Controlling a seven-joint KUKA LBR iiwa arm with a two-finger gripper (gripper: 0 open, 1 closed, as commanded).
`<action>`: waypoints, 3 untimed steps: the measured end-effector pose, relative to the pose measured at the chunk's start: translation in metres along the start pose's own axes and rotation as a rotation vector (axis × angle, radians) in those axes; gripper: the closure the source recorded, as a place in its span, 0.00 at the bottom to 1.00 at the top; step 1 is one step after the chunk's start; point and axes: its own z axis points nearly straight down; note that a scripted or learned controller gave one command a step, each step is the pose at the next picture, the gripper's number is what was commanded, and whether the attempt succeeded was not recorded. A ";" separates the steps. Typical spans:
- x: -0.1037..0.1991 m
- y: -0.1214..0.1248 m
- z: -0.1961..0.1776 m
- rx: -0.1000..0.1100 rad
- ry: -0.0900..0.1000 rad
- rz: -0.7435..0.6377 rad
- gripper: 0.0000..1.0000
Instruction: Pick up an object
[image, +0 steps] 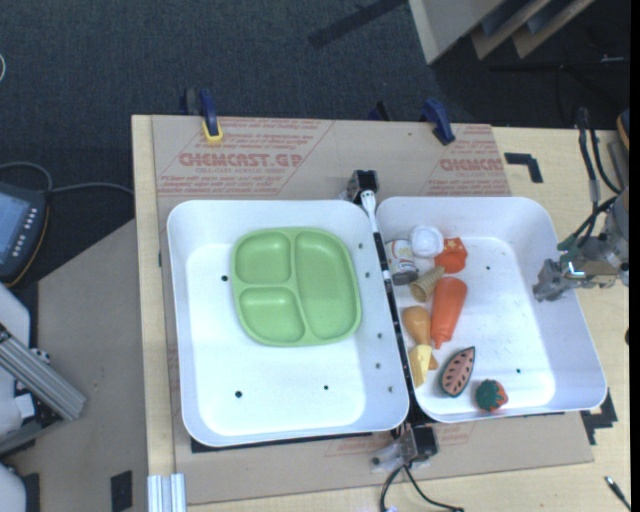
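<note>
The right bin (520, 330) holds several toy foods along its left side. An orange carrot (447, 308) lies in the middle of them. A watermelon slice (457, 371) and a small red and green piece (489, 395) lie toward the front. A white round piece (426, 241) and a red-orange piece (452, 256) lie at the back. My gripper (558, 279) hangs over the right rim of this bin, well to the right of the toys, and nothing is visibly in it.
A green divided plate (297, 285) rests in the left bin (200, 330). A small can (403, 262), a cone (425, 283) and yellow pieces (419, 345) crowd the divider side of the right bin. Blue clamps (437, 120) stand at the bench's back edge.
</note>
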 end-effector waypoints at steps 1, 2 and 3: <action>0.057 -0.008 -0.009 0.006 0.005 -0.005 1.00; 0.118 -0.013 0.001 0.008 0.005 -0.004 1.00; 0.163 -0.019 0.008 0.008 0.005 -0.003 1.00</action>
